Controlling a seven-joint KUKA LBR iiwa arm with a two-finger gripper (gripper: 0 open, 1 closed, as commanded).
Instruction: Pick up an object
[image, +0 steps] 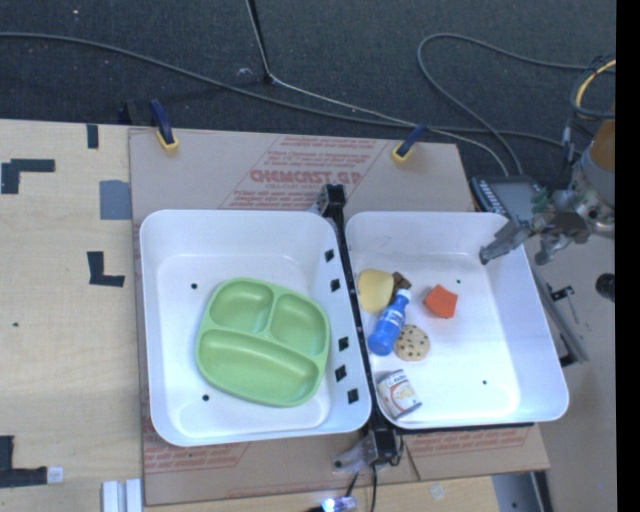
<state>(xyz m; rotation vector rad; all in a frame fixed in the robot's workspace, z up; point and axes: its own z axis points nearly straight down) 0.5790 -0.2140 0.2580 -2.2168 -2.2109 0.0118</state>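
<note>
Worktop (60, 330) of pale wood, with a brown cardboard sheet (300, 170) laid on it and held at the far edge by two clamps (163, 128). Dark carpet beyond, crossed by cables.

Left bin (165, 250): white, shallow. Contains one green divided plate (264, 341), lying flat, three compartments facing up.

Right bin (520, 340): white, shallow, touching the left bin along a black divider strip (343, 300). Contents, all in the left half:
- yellow rounded item (375, 289) with a brown end, far-left, close to the divider;
- blue bottle (388, 324), lying tilted, its cap touching the yellow item;
- orange-red block (441, 301), right of the bottle, standing apart;
- round speckled cookie-like piece (411, 344), just beside the bottle's near end;
- small white carton (399, 393) with printed label, near-left corner, apart from the others.

Arm: grey, orange band visible at the right edge, entering from the right. Gripper (497, 250) over the far-right corner of the right bin, above its rim, well apart from every item. One dark finger slants down toward the left; whether the fingers are spread or pressed together cannot be told. Nothing is seen between them.
</note>
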